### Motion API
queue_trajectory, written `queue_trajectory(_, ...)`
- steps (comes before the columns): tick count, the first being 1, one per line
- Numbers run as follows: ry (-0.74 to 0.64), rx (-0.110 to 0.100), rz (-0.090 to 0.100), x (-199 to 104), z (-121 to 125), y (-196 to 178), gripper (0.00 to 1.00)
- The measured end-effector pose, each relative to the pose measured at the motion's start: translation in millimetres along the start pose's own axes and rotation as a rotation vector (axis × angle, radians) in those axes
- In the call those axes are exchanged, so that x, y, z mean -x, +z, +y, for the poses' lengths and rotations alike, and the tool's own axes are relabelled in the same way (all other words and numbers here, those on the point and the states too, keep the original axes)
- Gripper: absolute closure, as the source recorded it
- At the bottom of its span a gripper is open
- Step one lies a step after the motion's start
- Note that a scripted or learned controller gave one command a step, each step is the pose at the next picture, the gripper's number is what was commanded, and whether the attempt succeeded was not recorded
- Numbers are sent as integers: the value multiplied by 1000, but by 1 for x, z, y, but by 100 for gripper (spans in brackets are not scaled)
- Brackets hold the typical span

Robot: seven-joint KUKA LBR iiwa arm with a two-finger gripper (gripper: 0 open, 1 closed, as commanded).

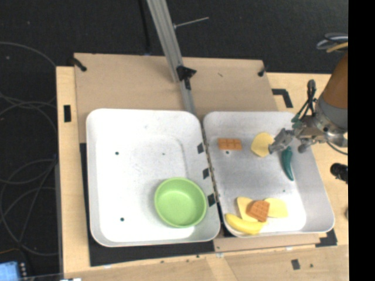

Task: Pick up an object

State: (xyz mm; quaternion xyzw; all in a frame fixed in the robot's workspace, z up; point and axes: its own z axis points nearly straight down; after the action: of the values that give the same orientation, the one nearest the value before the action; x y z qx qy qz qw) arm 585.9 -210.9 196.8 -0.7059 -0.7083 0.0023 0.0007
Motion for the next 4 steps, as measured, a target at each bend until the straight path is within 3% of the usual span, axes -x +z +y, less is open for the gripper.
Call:
queue_trajectory(2, 4, 9, -3, 8, -2, 91, 0)
queue_trajectory(3, 3, 10, 4, 6, -1, 81, 100)
queue_trajectory(4, 0, 7, 2, 3, 2, 22, 100)
